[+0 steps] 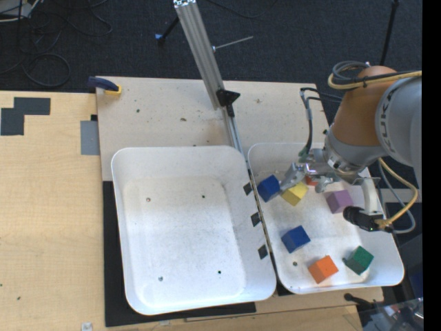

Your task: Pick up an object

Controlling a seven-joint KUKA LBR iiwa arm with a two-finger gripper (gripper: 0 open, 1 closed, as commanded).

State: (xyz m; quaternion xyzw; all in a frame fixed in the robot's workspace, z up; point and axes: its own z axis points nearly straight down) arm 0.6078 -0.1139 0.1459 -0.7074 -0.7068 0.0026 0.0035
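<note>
the grey arm with its orange band reaches in from the right and hangs low over the right bin. its gripper sits at the far left part of that bin, right over the yellow block. how far open the fingers are i cannot tell, nor whether they have hold of anything; the metal parts blur together there. the yellow block lies in the bin just beside a blue block, which is close to the bin's left wall. a purple block lies just to the right of the gripper. nearer the front lie a second blue block, an orange block and a green block. the left bin stands beside it on the bench.
</note>
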